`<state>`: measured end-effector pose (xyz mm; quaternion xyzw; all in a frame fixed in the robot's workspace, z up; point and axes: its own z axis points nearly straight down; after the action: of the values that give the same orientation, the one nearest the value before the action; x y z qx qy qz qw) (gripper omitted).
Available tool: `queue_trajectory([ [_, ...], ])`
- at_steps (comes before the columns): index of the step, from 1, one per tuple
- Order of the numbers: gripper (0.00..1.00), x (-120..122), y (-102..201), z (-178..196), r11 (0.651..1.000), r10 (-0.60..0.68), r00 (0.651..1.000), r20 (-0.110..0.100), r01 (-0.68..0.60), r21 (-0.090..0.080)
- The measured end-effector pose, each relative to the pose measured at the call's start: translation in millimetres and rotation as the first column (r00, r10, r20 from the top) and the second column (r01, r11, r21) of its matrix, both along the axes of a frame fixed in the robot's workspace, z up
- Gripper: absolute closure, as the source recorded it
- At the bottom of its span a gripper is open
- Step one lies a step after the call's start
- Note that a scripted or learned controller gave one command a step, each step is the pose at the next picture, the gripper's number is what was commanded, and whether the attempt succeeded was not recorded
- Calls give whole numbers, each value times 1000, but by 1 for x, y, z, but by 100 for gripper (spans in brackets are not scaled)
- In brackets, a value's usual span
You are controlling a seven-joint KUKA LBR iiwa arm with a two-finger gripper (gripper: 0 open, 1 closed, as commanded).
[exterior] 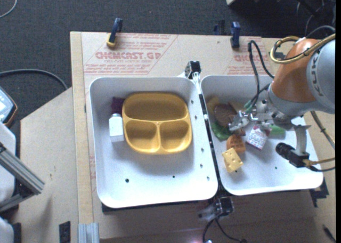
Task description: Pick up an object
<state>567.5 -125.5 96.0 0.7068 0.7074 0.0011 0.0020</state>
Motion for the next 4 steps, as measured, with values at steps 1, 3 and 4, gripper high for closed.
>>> queue_trajectory([
  [1, 100, 2, 0, 14, 1000, -1, 1000, 9, 1, -1],
  [3, 100, 6, 12, 130, 1000, 1, 1000, 3, -1, -1],
  [4, 100, 7, 12, 129, 1000, 0, 1000, -1, 0, 0],
])
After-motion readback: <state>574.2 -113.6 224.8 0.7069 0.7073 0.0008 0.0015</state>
